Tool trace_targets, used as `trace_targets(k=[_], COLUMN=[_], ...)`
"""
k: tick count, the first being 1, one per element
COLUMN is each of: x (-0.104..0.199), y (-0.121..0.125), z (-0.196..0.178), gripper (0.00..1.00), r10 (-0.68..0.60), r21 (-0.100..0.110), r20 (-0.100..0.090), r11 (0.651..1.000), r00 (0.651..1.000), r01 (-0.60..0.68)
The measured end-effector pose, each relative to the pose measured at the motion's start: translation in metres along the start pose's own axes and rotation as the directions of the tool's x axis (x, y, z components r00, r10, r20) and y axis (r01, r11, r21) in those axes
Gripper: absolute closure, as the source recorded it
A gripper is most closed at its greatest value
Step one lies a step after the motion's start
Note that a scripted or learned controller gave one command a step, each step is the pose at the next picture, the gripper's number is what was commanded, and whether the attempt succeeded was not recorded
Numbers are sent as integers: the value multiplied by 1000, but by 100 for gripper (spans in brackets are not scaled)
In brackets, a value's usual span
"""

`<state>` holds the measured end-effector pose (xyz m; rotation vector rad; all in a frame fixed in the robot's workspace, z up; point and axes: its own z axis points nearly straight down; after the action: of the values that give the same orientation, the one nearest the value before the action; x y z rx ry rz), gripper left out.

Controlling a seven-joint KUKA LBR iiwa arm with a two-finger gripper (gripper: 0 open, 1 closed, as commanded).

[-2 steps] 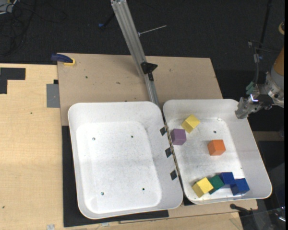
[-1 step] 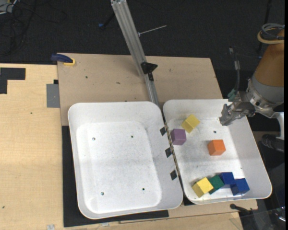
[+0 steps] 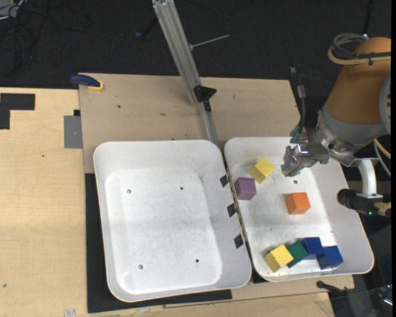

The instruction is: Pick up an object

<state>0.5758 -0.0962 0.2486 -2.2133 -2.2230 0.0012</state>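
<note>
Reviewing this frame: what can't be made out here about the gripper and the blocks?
- Gripper, camera view: fingers too small and dark against the wrist to tell open from shut, or whether anything is between them.
- Green block: partly covered by the yellow block and blue blocks packed against it.
- Arm: cut off by the right edge.

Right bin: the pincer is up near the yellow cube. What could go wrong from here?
1. The pincer sits between the upper yellow cube and the orange cube; it might close on neither.
2. The purple cube lies near the white right bin's left wall, so a descent there could clip it.
</note>
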Motion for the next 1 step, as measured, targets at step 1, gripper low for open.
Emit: trace_targets(k=[1], x=[41], y=[-15], z=[2], gripper=[100], r10=[1], r21=[1], r20=[0], r11=[1000], r00=[1000], r01=[-1])
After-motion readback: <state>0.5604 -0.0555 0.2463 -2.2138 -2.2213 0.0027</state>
